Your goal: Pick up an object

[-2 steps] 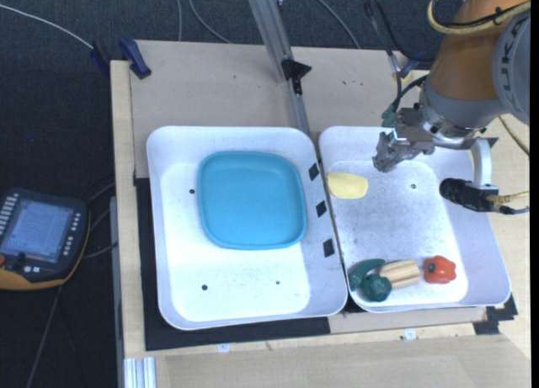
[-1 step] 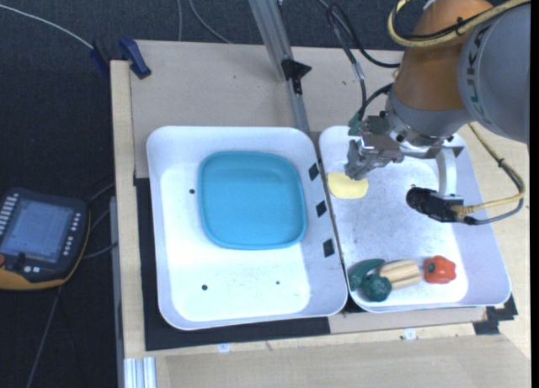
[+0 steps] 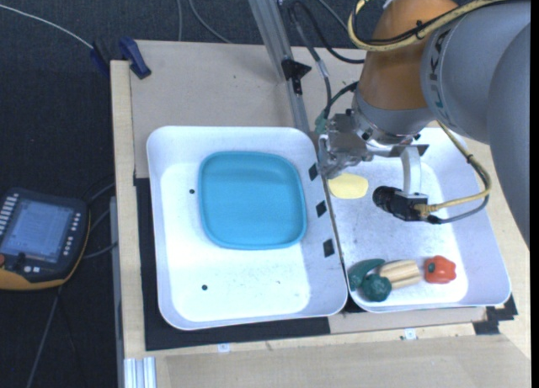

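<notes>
Camera view shows us the grey two-finger gripper [image 3: 339, 162] low at the left wall of the right white bin [image 3: 472, 209]; whether it is open we cannot tell. The pale yellow flat piece [image 3: 348, 186] lies just beside it, toward the bin's near side.

No readable text anywhere. Handheld pendant [image 3: 35, 237] left of the bench has a lit screen, but its contents are too blurred to read; button rows beside the screen carry no legible marks. Grey arm link [image 3: 488, 58] shows a dark partial marking near the orange band, cut off and unreadable. Small black squares on the left bin [image 3: 168, 294] rim are blank patches, no print.
</notes>
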Controlling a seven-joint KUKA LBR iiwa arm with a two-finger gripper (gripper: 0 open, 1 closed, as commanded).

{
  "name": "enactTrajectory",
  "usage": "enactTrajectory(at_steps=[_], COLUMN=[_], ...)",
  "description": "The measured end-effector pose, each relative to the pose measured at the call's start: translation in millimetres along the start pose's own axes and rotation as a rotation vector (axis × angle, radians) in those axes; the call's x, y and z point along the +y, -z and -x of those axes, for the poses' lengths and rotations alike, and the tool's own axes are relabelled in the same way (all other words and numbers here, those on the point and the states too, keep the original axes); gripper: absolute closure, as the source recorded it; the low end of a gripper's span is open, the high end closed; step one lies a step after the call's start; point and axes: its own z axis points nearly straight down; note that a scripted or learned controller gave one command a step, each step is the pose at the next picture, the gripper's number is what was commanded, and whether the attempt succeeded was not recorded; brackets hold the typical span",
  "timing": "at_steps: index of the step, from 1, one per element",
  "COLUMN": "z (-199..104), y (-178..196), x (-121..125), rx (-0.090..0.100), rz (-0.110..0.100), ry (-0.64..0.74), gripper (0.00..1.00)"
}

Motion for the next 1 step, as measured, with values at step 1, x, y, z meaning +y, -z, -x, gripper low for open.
enactTrajectory(at_steps=[1], z=[-54.9], y=[-2.5], x=[-7.2], rx=[0.0], rz=[0.0], ry=[0.001], gripper=[1.0])
